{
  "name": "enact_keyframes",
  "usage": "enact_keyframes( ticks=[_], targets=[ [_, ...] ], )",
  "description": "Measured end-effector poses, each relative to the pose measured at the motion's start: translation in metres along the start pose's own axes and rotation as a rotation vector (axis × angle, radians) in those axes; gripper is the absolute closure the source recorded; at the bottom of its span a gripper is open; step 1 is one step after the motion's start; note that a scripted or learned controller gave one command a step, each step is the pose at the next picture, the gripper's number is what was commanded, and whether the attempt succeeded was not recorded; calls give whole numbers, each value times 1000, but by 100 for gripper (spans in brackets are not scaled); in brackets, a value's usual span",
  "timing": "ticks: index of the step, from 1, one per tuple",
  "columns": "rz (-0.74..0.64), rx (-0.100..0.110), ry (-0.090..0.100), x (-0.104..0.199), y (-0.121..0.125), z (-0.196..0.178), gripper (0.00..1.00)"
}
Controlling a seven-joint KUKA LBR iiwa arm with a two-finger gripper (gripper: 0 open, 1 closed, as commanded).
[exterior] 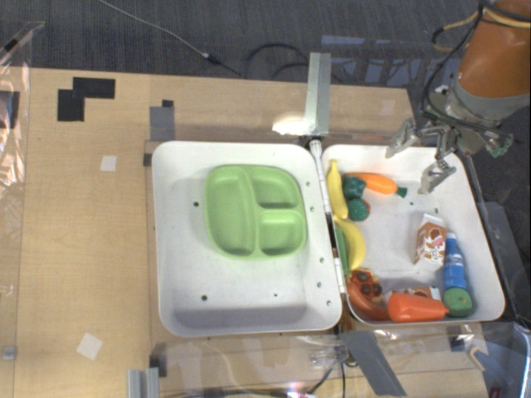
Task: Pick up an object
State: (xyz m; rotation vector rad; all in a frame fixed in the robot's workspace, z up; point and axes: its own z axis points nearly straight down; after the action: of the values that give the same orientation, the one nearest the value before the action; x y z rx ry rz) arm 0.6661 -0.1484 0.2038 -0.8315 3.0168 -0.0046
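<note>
My gripper [419, 157] hangs over the far right corner of the right bin [489, 247], its two fingers spread apart and nothing between them. Below and left of it lies an orange carrot [377, 183] beside dark green broccoli [355, 198]. Two yellow bananas [342, 214] run along the bin's left wall. A small brown and white carton [430, 240] and a blue bottle with a green cap [455, 279] lie at the right. A large orange pepper [414, 307] and a red item [365, 293] sit at the near edge.
The left bin [178, 222] holds a green divided plate [254, 211]. A metal post [316, 94] stands behind the seam between the bins. Black tape marks [83, 96] lie on the wooden bench at far left.
</note>
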Motion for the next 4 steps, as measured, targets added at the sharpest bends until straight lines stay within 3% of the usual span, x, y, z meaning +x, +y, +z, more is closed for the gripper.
enact_keyframes(
  ticks=[1,2,3,4],
  targets=[
    [-214,-7,6,34,24,96,0],
    [-340,1,11,-9,33,110,0],
    [-482,5,3,-3,60,113,0],
    [-481,11,-12,-9,61,98,100]
  ],
)
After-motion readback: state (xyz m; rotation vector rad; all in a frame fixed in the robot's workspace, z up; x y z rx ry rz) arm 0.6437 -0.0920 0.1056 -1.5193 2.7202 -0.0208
